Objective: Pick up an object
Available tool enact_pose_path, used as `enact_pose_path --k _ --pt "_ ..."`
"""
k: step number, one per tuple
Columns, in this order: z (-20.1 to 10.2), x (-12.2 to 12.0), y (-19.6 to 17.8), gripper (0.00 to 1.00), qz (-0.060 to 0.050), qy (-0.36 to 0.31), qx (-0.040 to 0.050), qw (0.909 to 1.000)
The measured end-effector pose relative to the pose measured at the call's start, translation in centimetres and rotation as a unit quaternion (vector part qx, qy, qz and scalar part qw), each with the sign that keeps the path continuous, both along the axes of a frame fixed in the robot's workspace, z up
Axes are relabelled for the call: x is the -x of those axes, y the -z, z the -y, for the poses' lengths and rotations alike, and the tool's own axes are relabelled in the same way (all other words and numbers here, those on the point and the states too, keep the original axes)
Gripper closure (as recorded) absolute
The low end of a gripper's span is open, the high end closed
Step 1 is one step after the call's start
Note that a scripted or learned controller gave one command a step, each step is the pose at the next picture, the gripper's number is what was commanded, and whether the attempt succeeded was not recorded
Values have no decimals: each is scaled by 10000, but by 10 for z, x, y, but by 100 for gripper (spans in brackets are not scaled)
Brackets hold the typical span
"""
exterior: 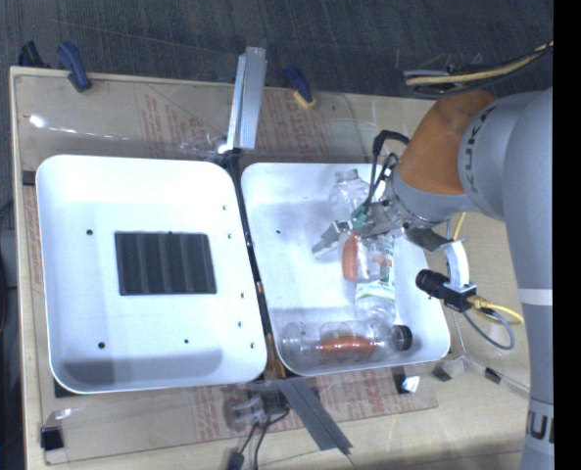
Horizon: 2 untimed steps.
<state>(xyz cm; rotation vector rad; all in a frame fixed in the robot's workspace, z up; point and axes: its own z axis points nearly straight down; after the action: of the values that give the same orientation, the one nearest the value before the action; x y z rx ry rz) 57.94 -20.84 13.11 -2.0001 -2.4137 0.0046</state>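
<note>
In the right bin (pixel 270 262), pincer (pixel 354 231) half hidden, clear bottles (pixel 344 341) indistinct

A pale wooden bench (pixel 123 116) stands on dark grey carpeted floor (pixel 270 13). Blue clamps (pixel 72 65) grip its far edge, and an upright metal bar (pixel 246 96) rises at the middle. Yellow and black cables (pixel 471 67) trail at upper right

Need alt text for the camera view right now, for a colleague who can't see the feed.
The grey arm reaches in from the right, its end effector low over the right bin among clear plastic bottles and an orange item. The left bin holds a dark ribbed rectangle.
</note>
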Motion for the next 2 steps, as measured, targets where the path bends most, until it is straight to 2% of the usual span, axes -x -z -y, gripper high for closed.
enact_pose_path --k 1,2 --pt "-3 1 40 0 4 -275 -17 9996" --pt "-4 1 31 100 -7 -303 -19 9995"
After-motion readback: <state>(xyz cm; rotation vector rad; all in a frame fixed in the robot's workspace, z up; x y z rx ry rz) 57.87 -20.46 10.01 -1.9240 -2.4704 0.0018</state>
